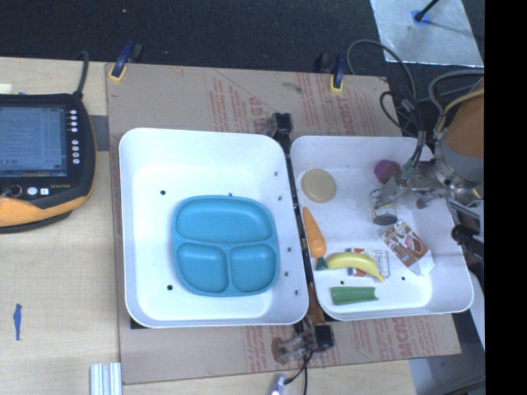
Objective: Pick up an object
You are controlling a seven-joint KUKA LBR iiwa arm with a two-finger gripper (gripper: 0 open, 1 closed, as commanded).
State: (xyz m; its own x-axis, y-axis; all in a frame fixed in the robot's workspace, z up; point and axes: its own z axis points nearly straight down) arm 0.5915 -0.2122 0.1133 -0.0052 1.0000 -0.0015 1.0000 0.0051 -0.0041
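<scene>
Hand point(385, 208) drops beside the purple ball point(385, 170) — scouting a pick, likely — grip state I can't tell.

A blue divided plate point(224, 245) fills the middle of the left bin point(140, 163), leaving a bare white margin along its walls. In the right bin point(346, 151), a tan disc point(319, 185), carrot point(313, 231), banana point(356, 263) and green piece point(354, 295) crowd the left and lower floor. The end effector point(387, 202) hangs beside a purple ball point(385, 169) and a printed packet point(405, 243); open floor lies between the disc and the ball.
</scene>
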